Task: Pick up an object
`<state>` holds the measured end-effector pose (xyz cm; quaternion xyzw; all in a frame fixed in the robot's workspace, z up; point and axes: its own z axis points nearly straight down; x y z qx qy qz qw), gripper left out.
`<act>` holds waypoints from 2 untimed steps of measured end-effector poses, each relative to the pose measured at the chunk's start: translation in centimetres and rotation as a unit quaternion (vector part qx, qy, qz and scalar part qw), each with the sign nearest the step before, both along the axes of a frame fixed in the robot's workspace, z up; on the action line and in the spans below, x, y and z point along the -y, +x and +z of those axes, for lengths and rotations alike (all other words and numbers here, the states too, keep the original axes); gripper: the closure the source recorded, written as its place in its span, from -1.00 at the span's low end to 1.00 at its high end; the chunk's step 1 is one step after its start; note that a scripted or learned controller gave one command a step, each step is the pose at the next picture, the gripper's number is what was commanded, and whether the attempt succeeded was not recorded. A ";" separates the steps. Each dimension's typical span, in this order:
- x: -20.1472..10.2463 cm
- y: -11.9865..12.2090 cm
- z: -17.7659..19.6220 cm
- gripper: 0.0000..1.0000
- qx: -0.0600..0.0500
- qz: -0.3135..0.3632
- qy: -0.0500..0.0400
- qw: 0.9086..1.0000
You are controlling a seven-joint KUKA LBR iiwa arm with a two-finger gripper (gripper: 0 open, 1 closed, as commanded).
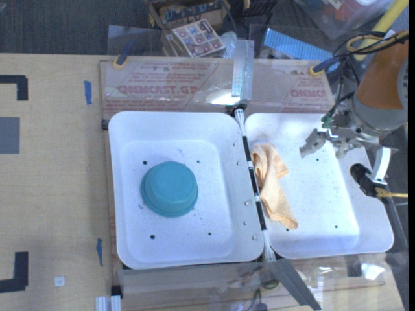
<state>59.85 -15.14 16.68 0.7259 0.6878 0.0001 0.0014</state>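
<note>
An orange cloth (272, 185) lies crumpled along the left wall of the right bin (337, 235). A teal bowl (170, 188) sits upside down in the middle of the left bin (130, 141). My gripper (335, 161) hangs over the upper right part of the right bin, to the right of the cloth and apart from it. Its fingers are spread open, one grey fingertip (308, 146) pointing toward the cloth, and nothing sits between them.
The grey arm with its orange band (382, 83) comes in from the upper right. A clear plastic sheet (194, 83) and boxes lie behind the bins. A tan bench top (52, 173) stretches to the left.
</note>
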 end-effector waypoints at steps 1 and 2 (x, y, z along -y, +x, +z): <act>-3.2 2.6 -7.8 -1.00 0.003 -0.004 -0.001 1.000; 3.6 2.0 -3.8 -1.00 0.001 0.127 -0.001 0.992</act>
